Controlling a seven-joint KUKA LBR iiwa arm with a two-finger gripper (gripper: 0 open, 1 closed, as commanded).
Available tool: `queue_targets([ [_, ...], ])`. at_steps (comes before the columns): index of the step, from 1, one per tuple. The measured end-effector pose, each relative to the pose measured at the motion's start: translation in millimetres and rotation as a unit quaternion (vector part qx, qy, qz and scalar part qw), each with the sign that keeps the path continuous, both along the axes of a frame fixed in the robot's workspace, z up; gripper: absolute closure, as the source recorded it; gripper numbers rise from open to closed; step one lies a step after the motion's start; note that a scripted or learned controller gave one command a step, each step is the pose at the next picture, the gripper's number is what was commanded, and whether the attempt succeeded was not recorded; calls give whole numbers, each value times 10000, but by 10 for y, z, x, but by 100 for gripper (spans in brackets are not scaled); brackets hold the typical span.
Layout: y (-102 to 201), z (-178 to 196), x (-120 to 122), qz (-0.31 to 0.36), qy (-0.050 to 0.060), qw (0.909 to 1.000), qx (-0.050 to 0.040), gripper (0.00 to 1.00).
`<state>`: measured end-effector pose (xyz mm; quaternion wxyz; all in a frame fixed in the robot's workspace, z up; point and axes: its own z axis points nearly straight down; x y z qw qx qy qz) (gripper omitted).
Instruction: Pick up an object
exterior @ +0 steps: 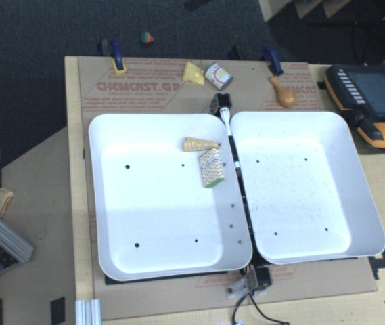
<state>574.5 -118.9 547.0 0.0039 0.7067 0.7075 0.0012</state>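
Note:
Two objects lie in the left bin (111, 181), near its upper right part. One is a tan, cone-shaped piece (199, 144) lying on its side. Just below it, touching or almost touching, is a small patterned packet (211, 167) with a green and white print. The right bin (354, 181) sits beside it, with only fine specks on its floor.
On the cardboard behind the bins lie a yellow wedge (193, 74), a small white box (218, 76) and a wooden-handled tool (283, 92). A black brush (223, 107) rests along the seam between the bins. A teach pendant (371, 97) sits at the right.

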Motion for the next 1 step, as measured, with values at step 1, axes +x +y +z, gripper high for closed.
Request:
queue_targets([
  [1, 163, -1881, -16, -3, 124, 9999, 36, 100],
])
